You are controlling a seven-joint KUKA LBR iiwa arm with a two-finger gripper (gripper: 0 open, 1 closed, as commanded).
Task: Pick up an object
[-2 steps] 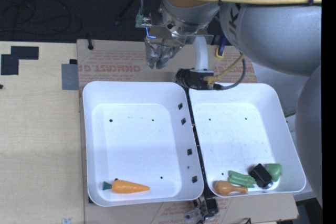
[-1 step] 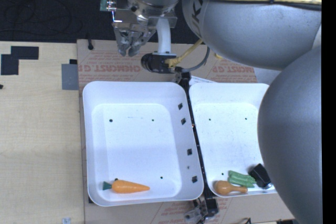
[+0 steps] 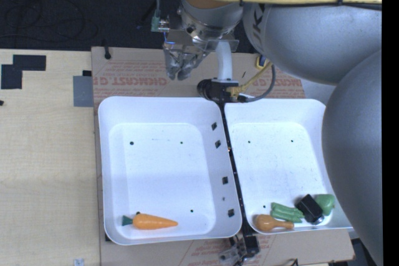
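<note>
On the table (image 3: 43,152), the carrot (image 3: 151,221) lies at the left bin's (image 3: 109,134) near edge; the tool (image 3: 181,68), pressed together and empty beyond that bin's far rim, should be spread before descent

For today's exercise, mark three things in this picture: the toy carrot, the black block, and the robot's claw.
toy carrot (image 3: 154,221): camera view, middle of its orange body, left bin.
black block (image 3: 309,209): camera view, centre of its top face, right bin.
claw (image 3: 181,73): camera view, between its fingertips, above the bins' far edge.

Bright even overhead light, white bins (image 3: 112,134) glaring (soft shadows inside), dark background, slightly soft focus
</note>
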